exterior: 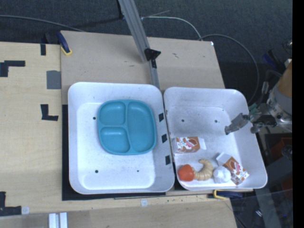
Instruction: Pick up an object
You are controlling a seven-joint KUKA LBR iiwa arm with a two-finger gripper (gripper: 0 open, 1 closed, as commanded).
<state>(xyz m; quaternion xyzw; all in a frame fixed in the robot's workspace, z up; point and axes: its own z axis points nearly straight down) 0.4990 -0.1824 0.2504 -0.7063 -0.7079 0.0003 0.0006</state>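
the end effector [240,122] hangs over the right bin's [204,99] far right side; i cannot tell how it is set. the croissant [205,170], tomato [186,173] and snack packets [187,144] lie bunched near the bin's front edge. nothing is picked up yet.

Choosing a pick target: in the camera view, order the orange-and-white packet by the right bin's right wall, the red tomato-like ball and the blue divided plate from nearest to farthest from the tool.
From the tool:
1. Orange-and-white packet, right bin, lower right, below the tool.
2. Red tomato-like ball, right bin, lower left corner.
3. Blue divided plate, left bin, across the divide.
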